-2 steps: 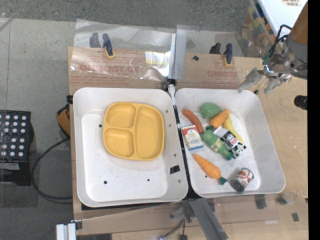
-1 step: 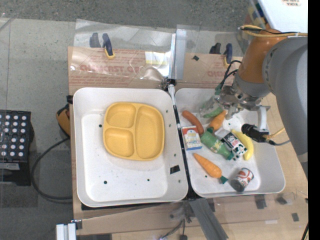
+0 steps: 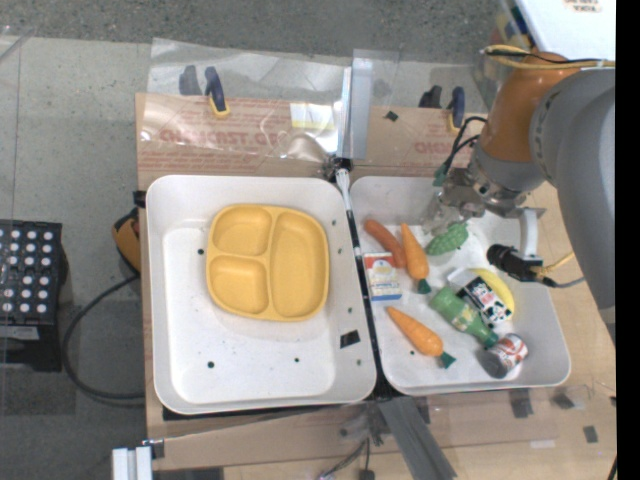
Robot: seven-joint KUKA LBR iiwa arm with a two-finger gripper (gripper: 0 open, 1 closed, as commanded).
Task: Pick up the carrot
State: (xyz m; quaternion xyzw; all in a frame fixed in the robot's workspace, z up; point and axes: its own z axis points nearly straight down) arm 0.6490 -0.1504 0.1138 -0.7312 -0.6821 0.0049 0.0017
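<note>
— Where are the carrots [image 3: 413,251] found?

— Three are seen in the right bin [image 3: 545,363]: two side by side just left of the green pickle [image 3: 449,238], one [image 3: 416,332] lower, near the front.

— And the pincer [image 3: 449,204]?

— It is held just above the pickle; its opening cannot be told.

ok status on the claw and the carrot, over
Claw low over right bin, by green toy. Two carrots, and, lie loose in the bin. Sausage beside upper carrot.
</note>
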